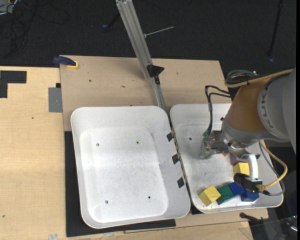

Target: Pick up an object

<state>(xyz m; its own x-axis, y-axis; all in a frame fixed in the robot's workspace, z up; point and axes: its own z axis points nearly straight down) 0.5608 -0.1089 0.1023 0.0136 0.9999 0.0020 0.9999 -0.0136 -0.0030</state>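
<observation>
At the far left of the frame lies a pale wooden bench (20,149) with dark patches near its upper left corner. A small blue and yellow clamp (66,61) sits at the upper left corner of the raised board. Right of it, the left bin (85,129) fills the lower middle of the frame. A slanted metal rail (137,39) runs from the top centre down to the gap between the two bins. The right bin (187,116) sits just beside the left one. The gripper (210,150) hangs low over the middle of the right bin, pointing at bare floor; nothing shows between its fingers, and how far apart they stand cannot be told. In the bin's lower right corner lie a yellow block (209,195), a green block (225,192) touching it, and a blue block (241,191) beside that. Another yellow block (242,168) lies just above them, near the arm (262,109).
</observation>
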